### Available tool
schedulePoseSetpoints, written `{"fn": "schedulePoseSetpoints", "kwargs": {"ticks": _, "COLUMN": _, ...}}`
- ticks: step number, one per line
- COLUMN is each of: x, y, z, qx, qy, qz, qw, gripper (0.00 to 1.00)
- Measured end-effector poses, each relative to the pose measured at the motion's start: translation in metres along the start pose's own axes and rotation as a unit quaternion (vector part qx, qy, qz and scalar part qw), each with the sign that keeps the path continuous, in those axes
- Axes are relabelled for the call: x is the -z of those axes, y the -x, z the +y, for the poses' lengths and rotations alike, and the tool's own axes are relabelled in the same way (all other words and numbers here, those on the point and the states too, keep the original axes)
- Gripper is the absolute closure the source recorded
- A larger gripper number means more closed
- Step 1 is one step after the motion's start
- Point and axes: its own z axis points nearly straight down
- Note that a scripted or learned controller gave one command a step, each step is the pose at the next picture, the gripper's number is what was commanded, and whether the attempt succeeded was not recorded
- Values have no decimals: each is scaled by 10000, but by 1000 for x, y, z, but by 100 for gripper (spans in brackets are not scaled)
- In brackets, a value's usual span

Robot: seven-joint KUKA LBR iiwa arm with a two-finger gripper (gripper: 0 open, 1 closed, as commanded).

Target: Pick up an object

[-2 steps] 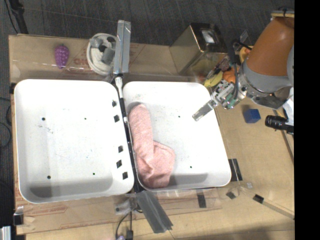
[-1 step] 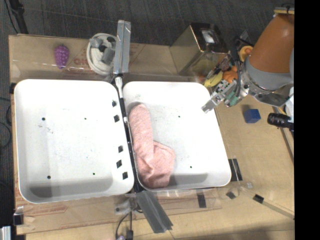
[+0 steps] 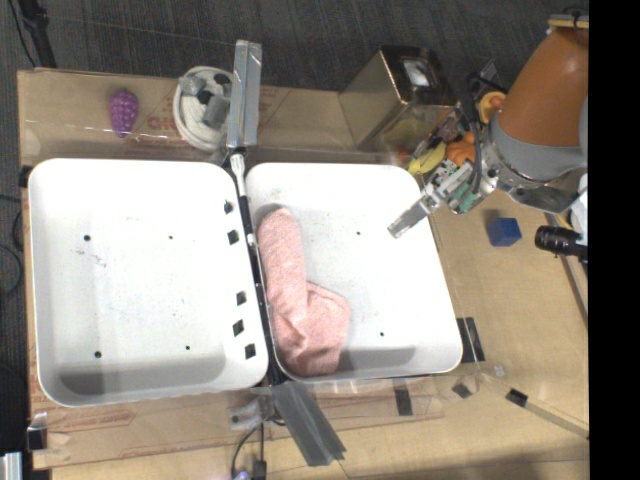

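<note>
The grey arm (image 3: 540,98), with its orange band, reaches in from the right, and its pincer (image 3: 405,223) hangs over the upper right part of the right bin (image 3: 420,308). The visible fingertip points down and left toward the bin floor and nothing lies between the fingers; whether they are spread or closed I cannot tell from this angle.

The task's thing, a pink cloth bundle (image 3: 298,293), lies in the right bin against its left wall, running from the upper left of the bin down to the lower middle, where it bulges wider. It is well apart from the pincer, to the pincer's lower left.

The left bin (image 3: 60,268) sits just beside the right one, the 2 touching along a shared edge marked by small black tabs.

On the worktop (image 3: 520,318) beyond the bins rest a purple berry-shaped object (image 3: 123,111), a white coil or roll (image 3: 203,106) and a brown box (image 3: 395,90). A blue cube (image 3: 504,231) sits to the right of the right bin, near the arm. Small yellow and orange items (image 3: 445,148) cluster just behind the pincer's wrist.

No brand, label or writing can be read anywhere.
</note>
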Motion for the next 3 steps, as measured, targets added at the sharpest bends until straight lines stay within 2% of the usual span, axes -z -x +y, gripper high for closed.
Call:
{"fn": "schedulePoseSetpoints", "kwargs": {"ticks": 1, "x": -16, "y": -25, "z": -15, "qx": -44, "qy": -21, "qz": 28, "qw": 10000, "gripper": 0}}
{"fn": "schedulePoseSetpoints", "kwargs": {"ticks": 2, "x": 83, "y": -10, "z": -24, "qx": 1278, "qy": 2, "qz": 3, "qw": 9918, "gripper": 0}}
{"fn": "schedulePoseSetpoints", "kwargs": {"ticks": 3, "x": 93, "y": -9, "z": -23, "qx": 1292, "qy": 6, "qz": -18, "qw": 9916, "gripper": 100}}
